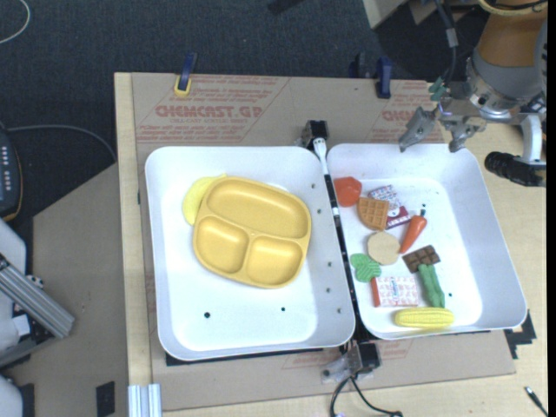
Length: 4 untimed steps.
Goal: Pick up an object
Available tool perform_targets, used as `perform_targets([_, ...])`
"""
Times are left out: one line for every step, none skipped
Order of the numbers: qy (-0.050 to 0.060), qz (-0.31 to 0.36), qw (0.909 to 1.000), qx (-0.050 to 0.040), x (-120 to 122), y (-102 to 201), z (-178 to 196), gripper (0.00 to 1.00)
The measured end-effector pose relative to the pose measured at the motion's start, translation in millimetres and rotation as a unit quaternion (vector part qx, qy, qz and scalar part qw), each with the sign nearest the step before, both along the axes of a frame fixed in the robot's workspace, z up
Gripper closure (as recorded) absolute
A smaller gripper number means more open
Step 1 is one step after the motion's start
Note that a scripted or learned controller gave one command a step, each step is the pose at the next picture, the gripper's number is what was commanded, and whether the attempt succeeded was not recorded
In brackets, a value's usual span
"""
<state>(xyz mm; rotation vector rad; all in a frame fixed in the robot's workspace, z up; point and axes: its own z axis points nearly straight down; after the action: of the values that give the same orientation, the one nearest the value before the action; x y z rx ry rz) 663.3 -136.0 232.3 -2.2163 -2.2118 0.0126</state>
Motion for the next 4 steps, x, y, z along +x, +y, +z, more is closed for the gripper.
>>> perform_targets([-0.006, 0.001, 1.0, -0.001, 2.5, 0.1, 7.6, 0.0])
perform_targets([-0.004, 0.001, 1.0, -0.0007, 3.1, -6.2, -37.8, 0.0])
perform_targets([-0.003, 0.001, 1.0, -0.0002, 0.4, -6.0, -102.2, 0.0])
perform_targets([-0.003, 0.002, 1.0, -0.0003, -0.8, -4.7, -151.0, 0.0])
